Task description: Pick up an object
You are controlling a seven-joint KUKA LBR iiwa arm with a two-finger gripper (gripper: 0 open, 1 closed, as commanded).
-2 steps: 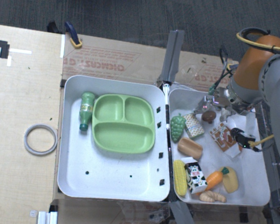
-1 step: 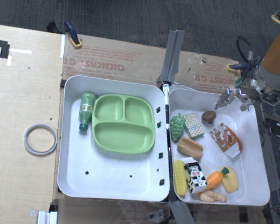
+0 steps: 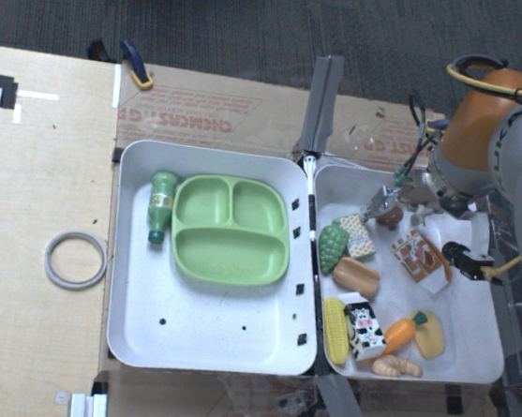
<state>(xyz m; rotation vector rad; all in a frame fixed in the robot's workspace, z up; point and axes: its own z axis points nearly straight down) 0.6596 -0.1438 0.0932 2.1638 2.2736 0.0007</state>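
Orange carrot [image 3: 399,334] lies well below the claw [image 3: 386,207] in the right bin [image 3: 468,370], green top pointing up and right, tip down and left. Whether the claw is spread or pressed together, I cannot tell. A brown-and-white box [image 3: 420,257] sits just beside it.

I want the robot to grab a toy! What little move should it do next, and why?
Probably come straight down a little. The gripper hangs over the back of the right bin, above a small brown object, with nothing seen between its fingers. The carrot and corn lie farther off at the front.
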